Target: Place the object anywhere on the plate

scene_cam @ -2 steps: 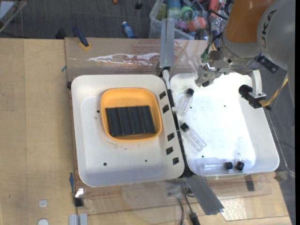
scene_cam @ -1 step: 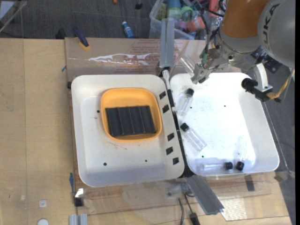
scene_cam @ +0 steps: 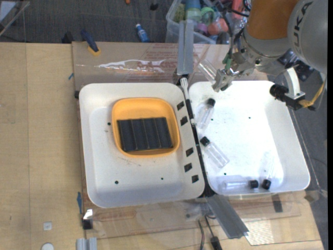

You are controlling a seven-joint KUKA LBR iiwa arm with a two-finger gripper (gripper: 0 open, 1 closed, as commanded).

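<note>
The hand [scene_cam: 223, 82] hovers at the far edge of the right bin [scene_cam: 291, 139]; I cannot tell if it is clenched. A clear vial [scene_cam: 204, 114] lies just below it, long axis slanted. The plate [scene_cam: 145, 125] is far to its left.

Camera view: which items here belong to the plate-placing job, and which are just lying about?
Job:
- orange plate in the left bin
- clear vials with black caps in the right bin
- gripper above the right bin's far edge

Lying about:
- black ridged block on the plate
- tub of colourful items beyond the bench
</note>
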